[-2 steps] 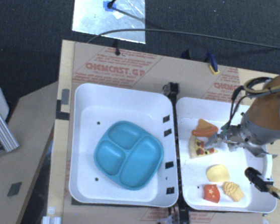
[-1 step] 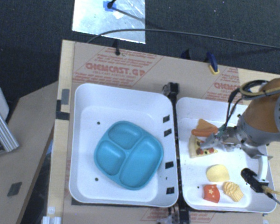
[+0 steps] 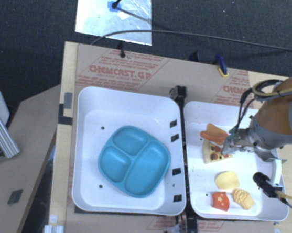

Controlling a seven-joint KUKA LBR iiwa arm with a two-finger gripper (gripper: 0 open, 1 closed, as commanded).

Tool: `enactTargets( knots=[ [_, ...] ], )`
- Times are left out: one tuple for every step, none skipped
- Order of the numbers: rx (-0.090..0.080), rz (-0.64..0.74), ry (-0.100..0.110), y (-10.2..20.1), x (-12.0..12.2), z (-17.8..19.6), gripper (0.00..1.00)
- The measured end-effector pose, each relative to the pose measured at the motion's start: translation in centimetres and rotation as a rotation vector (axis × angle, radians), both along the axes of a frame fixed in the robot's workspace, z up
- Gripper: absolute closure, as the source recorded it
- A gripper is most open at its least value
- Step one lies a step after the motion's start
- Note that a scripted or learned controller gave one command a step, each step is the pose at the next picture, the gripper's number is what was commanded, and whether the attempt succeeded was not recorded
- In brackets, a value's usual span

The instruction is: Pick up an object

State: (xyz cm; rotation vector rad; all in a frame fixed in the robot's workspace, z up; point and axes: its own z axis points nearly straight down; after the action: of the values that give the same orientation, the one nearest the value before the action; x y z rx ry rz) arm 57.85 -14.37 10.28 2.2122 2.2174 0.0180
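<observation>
Inside left bin (image 3: 91, 106), blue plate (image 3: 133, 160).

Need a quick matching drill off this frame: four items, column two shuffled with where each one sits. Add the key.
Column one:
1. blue divided plate
2. pizza slice
3. red piece
4. gripper

Column two:
A. right bin, near its front edge
B. left bin, middle
C. over the right bin, right next to the pizza slice
D. right bin, below the hot dog

Pairs: 1-B, 2-D, 3-A, 4-C
</observation>
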Motion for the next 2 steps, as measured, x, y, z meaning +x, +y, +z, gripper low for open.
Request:
enactTargets(
  knots=[
    [-0.003, 0.003, 0.009, 0.8, -0.3, 4.9, 1.00],
    [-0.003, 0.004, 0.007, 0.7, -0.1, 10.3, 1.00]
  ],
)
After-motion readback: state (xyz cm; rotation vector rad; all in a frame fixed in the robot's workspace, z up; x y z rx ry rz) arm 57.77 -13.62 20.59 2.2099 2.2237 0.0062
